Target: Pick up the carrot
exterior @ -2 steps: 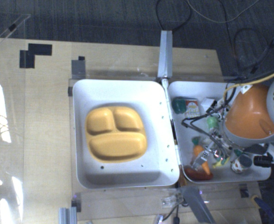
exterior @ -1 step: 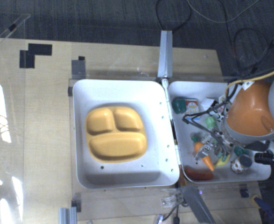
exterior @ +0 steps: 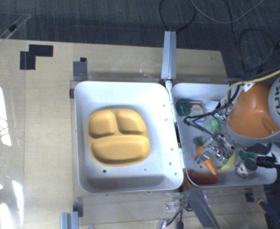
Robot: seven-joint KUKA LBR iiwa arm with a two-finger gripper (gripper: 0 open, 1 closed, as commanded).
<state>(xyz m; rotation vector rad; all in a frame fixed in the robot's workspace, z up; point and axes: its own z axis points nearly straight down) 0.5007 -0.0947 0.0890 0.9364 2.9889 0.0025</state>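
Wood-toned surface (exterior: 44, 128) carries two shallow white bins side by side. Left bin (exterior: 82, 175) holds a yellow divided tray (exterior: 118, 136), lying flat near its middle. Right bin (exterior: 268, 178) is crowded with small toy items and lies partly under the arm (exterior: 254, 111), whose orange band covers much of the bin's far half. Below that band the end effector (exterior: 215, 149) sits low among the clutter; whether it is spread or pressed together I cannot tell, since wires and metal parts blur together there. Just beside it, toward the near wall, lies the carrot (exterior: 208, 165), a small orange piece resting on the bin floor next to a yellow item (exterior: 229, 162) and a reddish one (exterior: 202, 178). By my reading the reach is made but the pickup is not: nothing shows the carrot gripped or raised, so grasping and lifting remain.
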